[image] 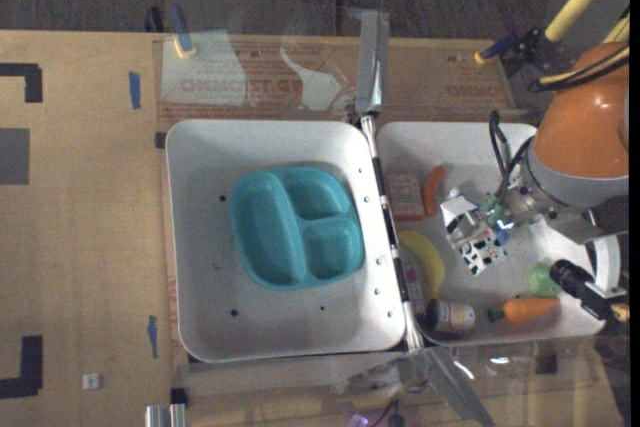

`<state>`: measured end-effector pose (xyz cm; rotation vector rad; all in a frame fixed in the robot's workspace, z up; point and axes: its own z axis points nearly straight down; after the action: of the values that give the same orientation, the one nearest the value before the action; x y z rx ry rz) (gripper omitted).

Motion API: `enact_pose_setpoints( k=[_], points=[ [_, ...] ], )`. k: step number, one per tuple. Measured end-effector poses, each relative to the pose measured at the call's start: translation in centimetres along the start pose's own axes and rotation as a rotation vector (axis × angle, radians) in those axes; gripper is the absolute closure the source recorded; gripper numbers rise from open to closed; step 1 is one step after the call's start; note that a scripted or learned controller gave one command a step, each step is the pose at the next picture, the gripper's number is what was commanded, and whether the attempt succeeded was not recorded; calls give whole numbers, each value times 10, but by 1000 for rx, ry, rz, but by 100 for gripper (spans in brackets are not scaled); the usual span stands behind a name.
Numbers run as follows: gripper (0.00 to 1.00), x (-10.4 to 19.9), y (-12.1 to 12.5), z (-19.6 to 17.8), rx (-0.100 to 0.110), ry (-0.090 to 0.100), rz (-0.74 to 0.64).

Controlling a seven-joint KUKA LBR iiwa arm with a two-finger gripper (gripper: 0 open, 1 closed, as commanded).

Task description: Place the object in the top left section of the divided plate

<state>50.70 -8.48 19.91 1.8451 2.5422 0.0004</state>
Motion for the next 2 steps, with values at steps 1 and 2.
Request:
enact_pose_setpoints(
  k=[1,2],
  points=[
    [100,74,61,16,1,-1,107],
    [100,111,138,-74,0,-1,-249]
  ],
)
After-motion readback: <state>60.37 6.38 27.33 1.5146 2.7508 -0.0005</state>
